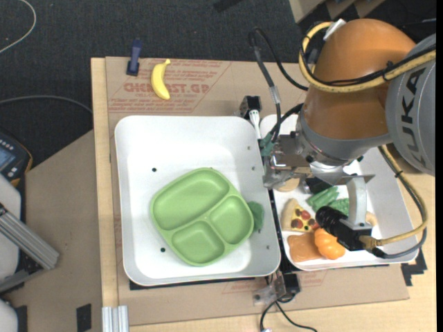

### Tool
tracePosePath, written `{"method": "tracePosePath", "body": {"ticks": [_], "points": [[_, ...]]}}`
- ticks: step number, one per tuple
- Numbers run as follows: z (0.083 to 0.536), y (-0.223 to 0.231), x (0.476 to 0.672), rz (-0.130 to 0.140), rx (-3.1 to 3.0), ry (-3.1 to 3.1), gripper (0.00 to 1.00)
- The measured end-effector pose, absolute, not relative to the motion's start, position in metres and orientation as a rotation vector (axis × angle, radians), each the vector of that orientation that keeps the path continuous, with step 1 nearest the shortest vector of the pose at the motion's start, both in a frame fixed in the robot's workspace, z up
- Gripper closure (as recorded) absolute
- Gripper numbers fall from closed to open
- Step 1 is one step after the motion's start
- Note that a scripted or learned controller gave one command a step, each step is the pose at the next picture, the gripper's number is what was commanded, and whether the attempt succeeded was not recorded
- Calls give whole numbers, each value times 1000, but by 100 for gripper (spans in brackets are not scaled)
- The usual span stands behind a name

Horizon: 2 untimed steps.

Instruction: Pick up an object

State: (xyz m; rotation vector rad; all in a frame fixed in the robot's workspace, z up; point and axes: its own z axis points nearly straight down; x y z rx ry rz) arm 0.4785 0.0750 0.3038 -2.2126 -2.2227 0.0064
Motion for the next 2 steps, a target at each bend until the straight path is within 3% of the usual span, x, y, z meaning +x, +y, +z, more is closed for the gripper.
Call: {"method": "tracePosePath", "body": {"ticks": [1,2], "points": [[418,80,481,-20,-2224,-2230,100],[422,80,480,-4,-2222,-2226,100]]}}
